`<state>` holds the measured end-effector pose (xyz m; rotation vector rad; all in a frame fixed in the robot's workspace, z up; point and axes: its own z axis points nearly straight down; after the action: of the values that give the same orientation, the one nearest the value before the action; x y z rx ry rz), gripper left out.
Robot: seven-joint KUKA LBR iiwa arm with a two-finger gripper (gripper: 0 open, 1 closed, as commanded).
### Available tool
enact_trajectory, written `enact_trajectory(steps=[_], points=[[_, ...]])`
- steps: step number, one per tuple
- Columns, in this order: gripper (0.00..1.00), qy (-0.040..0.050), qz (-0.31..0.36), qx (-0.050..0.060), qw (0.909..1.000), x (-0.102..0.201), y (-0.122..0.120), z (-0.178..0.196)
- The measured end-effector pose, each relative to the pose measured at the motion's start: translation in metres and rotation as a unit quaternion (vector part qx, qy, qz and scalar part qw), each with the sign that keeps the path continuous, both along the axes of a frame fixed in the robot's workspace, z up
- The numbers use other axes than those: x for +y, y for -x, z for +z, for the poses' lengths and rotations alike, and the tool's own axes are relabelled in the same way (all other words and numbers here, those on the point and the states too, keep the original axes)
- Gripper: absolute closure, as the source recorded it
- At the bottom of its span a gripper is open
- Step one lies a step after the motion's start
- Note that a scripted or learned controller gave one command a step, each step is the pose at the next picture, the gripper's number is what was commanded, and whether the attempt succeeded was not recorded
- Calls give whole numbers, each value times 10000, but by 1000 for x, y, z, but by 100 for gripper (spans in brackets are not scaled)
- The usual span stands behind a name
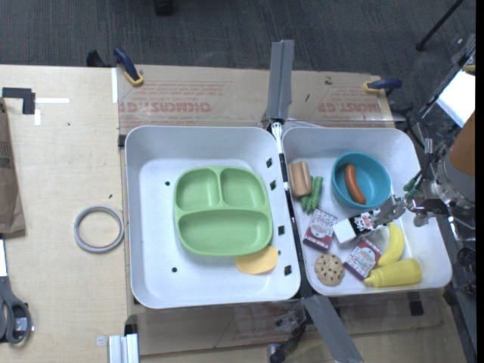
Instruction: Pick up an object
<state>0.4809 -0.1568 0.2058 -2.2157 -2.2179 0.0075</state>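
The claw (389, 209) reaches in from the right over the right bin (423, 157), low among the toys, its tip just left of the banana (392, 244) and right of a small black-and-white carton (361, 222); whether it is spread or pressed together cannot be told, and nothing can be seen pinched in it. Just far-left of the claw sits a blue bowl (370, 174) with a sausage (355, 184) lying in it. At the bin's left side lies a hot dog bun (300, 177) with a green pod (313, 193) just beside it. Nearer are two red-and-white cartons, one (321, 229) left of the black-and-white carton and one (362, 259) near the banana, with a cookie (329, 269) between them at the near edge. A yellow bottle (395, 274) lies on its side at the bin's near right, touching the banana's near end. The left bin (144, 225) holds a green divided plate (223, 210), and a yellow chip (257, 262) pokes out from under the plate's near right rim. On the bench (53, 172), well left of the bins, lies a grey ring (99, 228).
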Motion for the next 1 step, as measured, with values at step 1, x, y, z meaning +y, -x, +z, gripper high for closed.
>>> enact_trajectory(steps=[1], points=[[0, 4, -835, -5, 9965, -45, -52, -74]])
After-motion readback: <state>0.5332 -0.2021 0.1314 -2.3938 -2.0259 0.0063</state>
